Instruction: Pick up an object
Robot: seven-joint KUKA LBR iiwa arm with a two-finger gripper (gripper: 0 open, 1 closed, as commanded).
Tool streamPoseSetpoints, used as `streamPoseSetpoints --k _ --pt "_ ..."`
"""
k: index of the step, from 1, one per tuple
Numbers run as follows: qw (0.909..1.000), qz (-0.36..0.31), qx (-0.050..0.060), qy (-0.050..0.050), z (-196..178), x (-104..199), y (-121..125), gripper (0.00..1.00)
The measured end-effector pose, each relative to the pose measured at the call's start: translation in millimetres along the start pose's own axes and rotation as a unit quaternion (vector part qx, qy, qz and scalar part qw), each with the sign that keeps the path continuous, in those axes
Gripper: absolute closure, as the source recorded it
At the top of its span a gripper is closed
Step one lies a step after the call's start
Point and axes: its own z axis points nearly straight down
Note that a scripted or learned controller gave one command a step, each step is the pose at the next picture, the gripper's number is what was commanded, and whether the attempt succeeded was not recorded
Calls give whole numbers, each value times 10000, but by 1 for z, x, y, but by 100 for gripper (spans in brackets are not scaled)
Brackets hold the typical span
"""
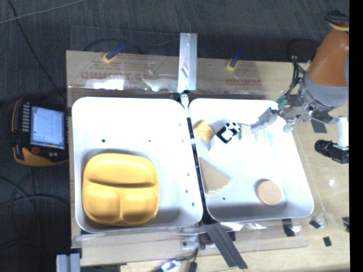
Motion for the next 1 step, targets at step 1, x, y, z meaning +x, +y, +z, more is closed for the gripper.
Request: streamPoseSetpoints --k 1 --pt "9983 -587 -2 7 62 69 79 0"
